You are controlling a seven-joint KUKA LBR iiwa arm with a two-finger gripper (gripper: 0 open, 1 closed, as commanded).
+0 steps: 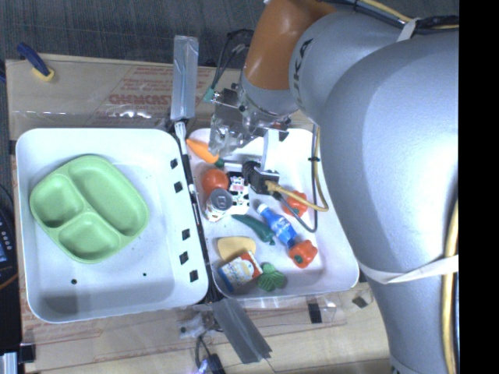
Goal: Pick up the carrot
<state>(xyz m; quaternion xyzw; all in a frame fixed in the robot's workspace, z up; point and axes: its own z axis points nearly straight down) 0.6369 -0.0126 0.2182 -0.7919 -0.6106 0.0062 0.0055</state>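
Note:
The carrot (202, 150) is a small orange piece with a green tip, lying in the far left corner of the right bin (337, 248), close to the wall between the two bins. My gripper (231, 137) hangs over that corner, just right of the carrot and partly above it. The wrist and its cables hide the space under the gripper. I cannot make out whether anything is held.
Below the carrot in the right bin lie a red tomato (214, 181), a small can (221, 201), a green chili (251, 224), a blue bottle (275, 223), a red pepper (303, 252), a yellow wedge (235, 247) and a printed pouch (240, 271). The left bin (47, 302) holds a green divided plate (88, 206).

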